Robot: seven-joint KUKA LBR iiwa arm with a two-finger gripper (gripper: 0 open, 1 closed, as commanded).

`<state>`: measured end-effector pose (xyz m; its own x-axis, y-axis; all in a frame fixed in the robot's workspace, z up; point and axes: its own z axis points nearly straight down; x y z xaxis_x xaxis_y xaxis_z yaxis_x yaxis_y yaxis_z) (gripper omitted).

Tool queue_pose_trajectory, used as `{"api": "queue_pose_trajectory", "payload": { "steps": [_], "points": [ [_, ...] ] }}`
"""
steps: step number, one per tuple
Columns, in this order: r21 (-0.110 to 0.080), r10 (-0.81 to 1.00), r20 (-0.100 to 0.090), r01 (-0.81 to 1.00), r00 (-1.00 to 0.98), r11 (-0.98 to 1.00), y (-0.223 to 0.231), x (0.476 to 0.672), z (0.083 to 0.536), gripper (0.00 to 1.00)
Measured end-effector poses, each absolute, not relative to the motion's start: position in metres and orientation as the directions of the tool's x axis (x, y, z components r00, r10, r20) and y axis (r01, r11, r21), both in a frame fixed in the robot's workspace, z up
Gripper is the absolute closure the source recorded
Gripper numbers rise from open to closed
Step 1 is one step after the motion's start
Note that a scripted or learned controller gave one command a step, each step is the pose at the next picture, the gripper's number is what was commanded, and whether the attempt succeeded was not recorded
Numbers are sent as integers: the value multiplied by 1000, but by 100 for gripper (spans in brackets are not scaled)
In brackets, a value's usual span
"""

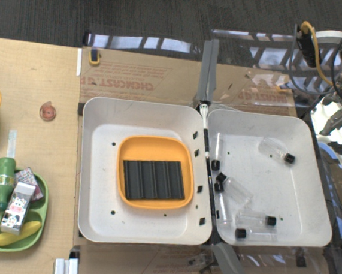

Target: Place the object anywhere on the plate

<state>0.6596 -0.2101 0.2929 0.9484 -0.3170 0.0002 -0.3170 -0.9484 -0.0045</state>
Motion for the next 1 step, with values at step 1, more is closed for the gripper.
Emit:
{"api": "queue_pose_trajectory", "payload": {
  "steps": [1],
  "points": [
    [-5,-196,2,-196,981,-981,-219,660,316,0]
  ]
}}
